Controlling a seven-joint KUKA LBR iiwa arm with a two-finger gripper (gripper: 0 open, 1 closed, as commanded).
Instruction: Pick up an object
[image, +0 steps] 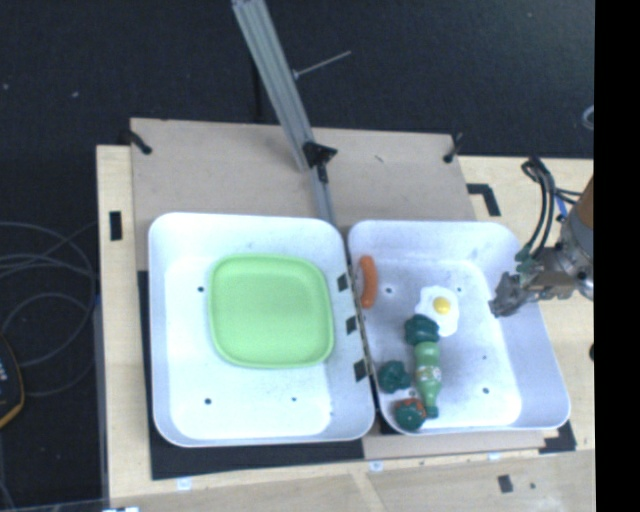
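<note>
Over the right bin's (530, 400) right wall hangs the gripper (507, 297), its state impossible to tell. The fried egg (440, 308) lies left of it on that bin's floor; descend squarely over it, avoiding the green toys (425, 360) nearby.

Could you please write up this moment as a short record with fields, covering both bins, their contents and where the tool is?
left bin: holds a light green square plate, lying flat
right bin: holds several small toy foods
orange sausage-like piece: against the right bin's left wall
fried egg toy: near the middle of the right bin
green bottle-like toy: below the egg, lying lengthwise
dark green pieces: near the lower left of the right bin
tool: over the right bin's right side, apart from the toys; nothing seen in it
</note>
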